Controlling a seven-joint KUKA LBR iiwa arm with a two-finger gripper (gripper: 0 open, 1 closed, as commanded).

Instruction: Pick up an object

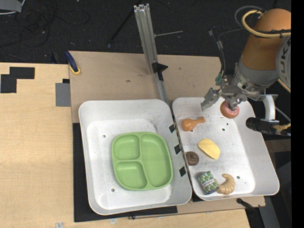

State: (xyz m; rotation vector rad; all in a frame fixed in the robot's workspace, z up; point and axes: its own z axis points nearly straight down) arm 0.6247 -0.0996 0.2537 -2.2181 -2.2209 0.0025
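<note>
Reaching over the right bin: the grey arm point(266, 37) with its orange band is seen coming in from the right, its wrist held above the bin's far corner.
Left bin point(95, 127): a green divided plate point(141, 161) with three compartments is seen lying flat in its middle.
Right bin point(251, 151): six small items are spread across it, well apart in the upper half and closer together toward the near edge.
Gripper point(223, 101): it is seen poised at the far edge of the right bin; one grey finger is angled toward the left, but whether the jaws are wide or narrow cannot be told from this slant.
Pink doughnut point(230, 109): it is seen just beside or under the gripper and is judged the likely target; contact cannot be confirmed, nor is it shown between the fingers.
Yellow lemon-like piece point(209, 148): it is placed mid-bin.
Chicken drumstick toy point(192, 123): it is found near the dividing wall.
Croissant point(227, 184) and green packet point(206, 182): they are seen touching at the near edge.
Brown disc point(192, 157): it is seen beside the wall.
Advice: the jaws should be centred across the doughnut before closing, and a straight descent is best kept, since the bin wall is close.
</note>
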